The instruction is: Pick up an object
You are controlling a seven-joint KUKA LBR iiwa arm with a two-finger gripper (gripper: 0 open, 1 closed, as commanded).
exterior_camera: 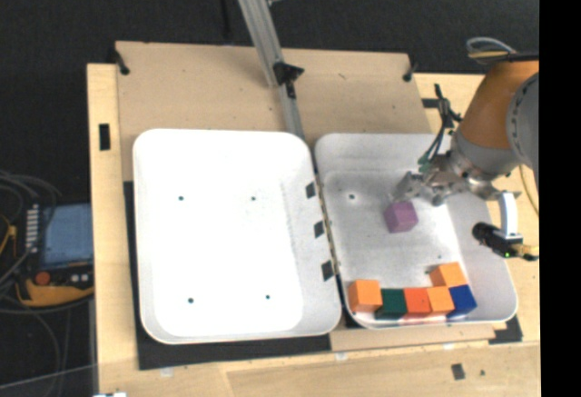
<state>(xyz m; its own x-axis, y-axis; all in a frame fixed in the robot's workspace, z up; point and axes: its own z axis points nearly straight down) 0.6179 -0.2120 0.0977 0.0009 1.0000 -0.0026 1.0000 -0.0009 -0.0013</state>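
A purple cube (400,215) lies in the middle of the right bin (363,168). My gripper (423,187) hangs just above and to the right of the cube, close to its upper corner. I see nothing held in it. The grey arm with its orange band (495,104) reaches in from the right edge. Along the bin's front wall sits a row of blocks: an orange one (367,293), a green one (392,302), a red-orange one (417,300), another orange one (440,298) and a blue one (461,297). One more orange block (448,275) rests behind the row's right end.
The left bin (145,204) stands beside the right one, with black clips along their shared wall (320,227). A slanted metal rail (259,18) rises from behind the bins. A black fitting (497,239) sits at the right bin's right rim.
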